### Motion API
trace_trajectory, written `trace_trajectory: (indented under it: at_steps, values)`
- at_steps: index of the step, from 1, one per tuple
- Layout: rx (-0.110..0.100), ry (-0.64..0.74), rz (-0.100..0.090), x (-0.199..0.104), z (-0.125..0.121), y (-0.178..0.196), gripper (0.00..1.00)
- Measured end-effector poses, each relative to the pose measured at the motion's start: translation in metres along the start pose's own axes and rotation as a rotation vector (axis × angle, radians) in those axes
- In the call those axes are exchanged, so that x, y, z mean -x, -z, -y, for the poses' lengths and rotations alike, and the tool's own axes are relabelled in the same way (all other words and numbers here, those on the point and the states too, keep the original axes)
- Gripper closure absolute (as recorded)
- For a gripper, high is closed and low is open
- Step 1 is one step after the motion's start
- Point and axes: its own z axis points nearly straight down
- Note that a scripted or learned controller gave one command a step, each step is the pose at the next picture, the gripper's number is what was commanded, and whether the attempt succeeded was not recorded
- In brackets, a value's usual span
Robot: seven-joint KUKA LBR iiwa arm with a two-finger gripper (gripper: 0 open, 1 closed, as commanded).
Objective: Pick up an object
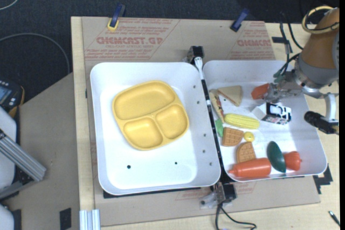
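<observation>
Two white bins sit side by side on the desk [161,35], and the tool [279,90] hangs low over the upper right part of the right bin [315,143], at the end of the grey arm with its orange band. Whether it is apart or together I cannot tell, because the metal parts blur into each other there.

No single object is named by the task, so the choice seems open. Nearest is the small black and white piece [278,113], which lies just below the tool and a little toward the camera; a small red-orange piece [259,91] lies just beside the tool on its left. For either one the coming move is, I judge, mostly a short descent with a small shift.

Further to the left lie a tan sandwich wedge [230,95] and a yellow corn cob [241,122], whose long axis runs almost left to right (a grasp across its short width looks easier). Near the front wall lie a long orange carrot-like piece [251,168], a dark green oval [276,157] and two waffle-textured biscuits [233,136]. All look like smooth hard plastic toys.

In the left bin [105,83] rests a yellow divided plate [150,114], glossy, with three compartments, well apart from the tool
</observation>
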Motion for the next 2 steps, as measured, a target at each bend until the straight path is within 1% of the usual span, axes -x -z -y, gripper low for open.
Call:
trace_trajectory:
  at_steps: [1, 2]
  values:
    - [0.005, -0.001, 0.003, 0.002, 0.001, 0.044, 1.00]
    - [0.008, -0.001, 0.004, 0.007, 0.002, 0.108, 1.00]
